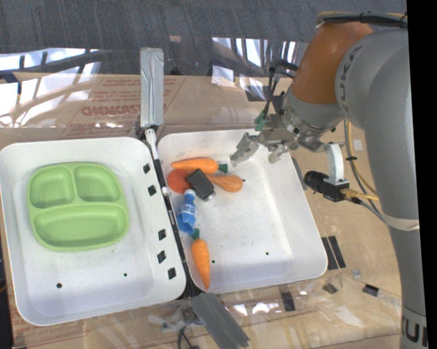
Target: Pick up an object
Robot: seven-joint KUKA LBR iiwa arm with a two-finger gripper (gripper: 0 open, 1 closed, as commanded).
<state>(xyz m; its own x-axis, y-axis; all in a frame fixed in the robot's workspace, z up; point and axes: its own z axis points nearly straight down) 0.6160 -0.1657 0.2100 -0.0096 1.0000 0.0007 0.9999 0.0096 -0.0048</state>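
Camera view: hand (259, 150) spread wide, holding nothing; carrot (196, 165) just left.

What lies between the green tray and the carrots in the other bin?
In the camera view, bare floor of the left bin, then the two bins' adjoining rims, separate the green tray from the carrots.

"CHEMCAST" on cardboard sheet (89, 104)

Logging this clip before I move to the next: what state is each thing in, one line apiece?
gripper: open, nothing between its fingers, above the right bin's far side.
green tray: lying flat in the left bin.
long carrot: lying at the right bin's far left.
small carrot: lying beside the black block.
black block: resting on the carrot pile.
blue bottle: lying on its side.
near carrot: lying alone by the left wall.
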